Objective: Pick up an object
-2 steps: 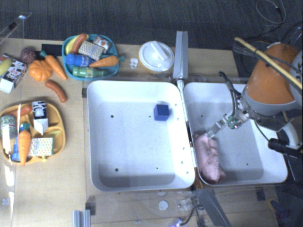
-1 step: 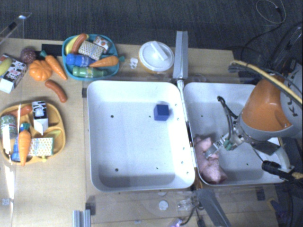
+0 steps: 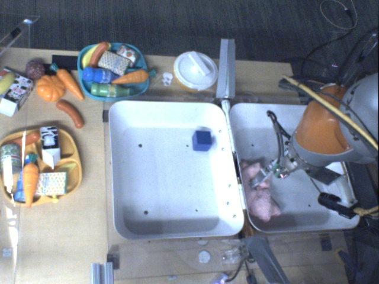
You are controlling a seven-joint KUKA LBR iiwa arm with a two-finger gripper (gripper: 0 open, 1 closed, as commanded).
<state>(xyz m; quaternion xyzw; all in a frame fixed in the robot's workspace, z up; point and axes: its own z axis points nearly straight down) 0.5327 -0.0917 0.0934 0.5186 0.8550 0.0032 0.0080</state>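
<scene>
A small blue cube (image 3: 202, 139) lies in the left white bin (image 3: 148, 218), toward its upper right. A lumpy pink soft object (image 3: 261, 201) rests in the right white bin (image 3: 308, 218), against its left wall. My gripper (image 3: 262, 178) hangs low over the upper part of the pink object, right at its surface. The grey arm with its orange band (image 3: 320, 132) reaches in from the right and hides part of that bin's floor.
The metal divider (image 3: 225, 70) runs between the bins at the back. On the bench to the left stand a blue bowl of toy food (image 3: 112, 71), a yellow tray of toy food (image 3: 41, 167) and loose toy vegetables (image 3: 59, 90). A white lid (image 3: 196, 70) lies behind the left bin.
</scene>
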